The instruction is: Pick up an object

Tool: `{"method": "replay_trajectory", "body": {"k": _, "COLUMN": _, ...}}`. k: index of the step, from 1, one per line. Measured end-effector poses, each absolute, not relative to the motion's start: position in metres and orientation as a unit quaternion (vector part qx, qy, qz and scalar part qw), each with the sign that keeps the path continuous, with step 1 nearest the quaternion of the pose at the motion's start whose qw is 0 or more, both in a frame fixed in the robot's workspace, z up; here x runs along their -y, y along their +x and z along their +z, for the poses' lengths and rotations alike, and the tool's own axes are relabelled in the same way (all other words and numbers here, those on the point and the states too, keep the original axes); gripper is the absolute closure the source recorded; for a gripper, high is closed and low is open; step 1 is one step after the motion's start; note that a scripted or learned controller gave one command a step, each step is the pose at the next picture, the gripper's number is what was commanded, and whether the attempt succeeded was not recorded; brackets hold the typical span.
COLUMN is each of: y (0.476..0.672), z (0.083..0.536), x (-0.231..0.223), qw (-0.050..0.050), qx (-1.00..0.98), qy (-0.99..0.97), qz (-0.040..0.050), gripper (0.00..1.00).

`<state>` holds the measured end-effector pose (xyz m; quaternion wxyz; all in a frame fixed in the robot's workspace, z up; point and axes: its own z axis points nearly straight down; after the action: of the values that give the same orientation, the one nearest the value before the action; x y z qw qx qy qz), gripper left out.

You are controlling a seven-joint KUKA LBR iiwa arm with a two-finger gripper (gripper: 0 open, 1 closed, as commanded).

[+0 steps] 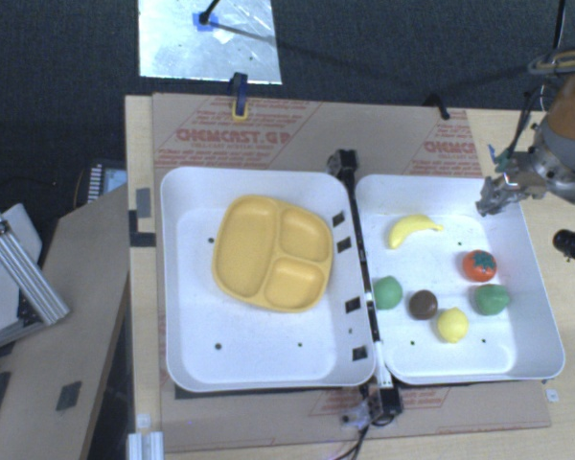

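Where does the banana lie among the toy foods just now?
The banana lies in the right-hand bin, near its back left corner, above the green ball and left of the tomato.

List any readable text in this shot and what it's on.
"CHEMCAST GP": red print on the brown sheet under the bins, top left, reads about so, last letters unsure.
Same red print at the sheet's top right, near: partly covered, too blurred to read.
Red print at the sheet's bottom edge: too small to read.
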<state>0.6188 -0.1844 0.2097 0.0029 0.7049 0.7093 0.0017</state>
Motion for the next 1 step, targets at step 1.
{"method": "replay_trajectory", "body": {"k": 1, "y": 0.6233, "z": 0.2538, "x": 0.1847, "qw": 0.003, "qx": -0.709, "qy": 0.705, "qz": 0.0015, "gripper": 1.0}}
